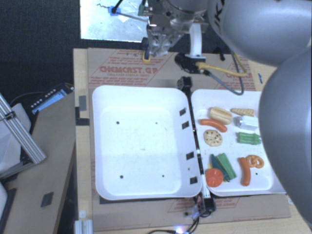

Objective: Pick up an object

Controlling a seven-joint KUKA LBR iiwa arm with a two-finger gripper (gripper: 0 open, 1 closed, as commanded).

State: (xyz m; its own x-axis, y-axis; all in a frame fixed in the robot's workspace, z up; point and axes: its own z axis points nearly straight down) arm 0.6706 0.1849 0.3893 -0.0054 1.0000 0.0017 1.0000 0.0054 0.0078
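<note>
Tomato (214, 177) sits nearest me in the right bin (265, 189), at its front left corner, touching a dark green vegetable (224, 165). Just right of those I see a sausage (245, 171) and a pretzel (255, 161). Further back lie a round cracker (213, 138), a green pea pod (249, 139), a red hot dog (213, 125), a bun (220, 114) and a pale wafer (243, 112). The left bin (141, 143) sits beside it on the table (122, 65). Beyond both bins, the jaws (155, 48) hang over the brown board at the far edge; I cannot tell their opening from here.
</note>
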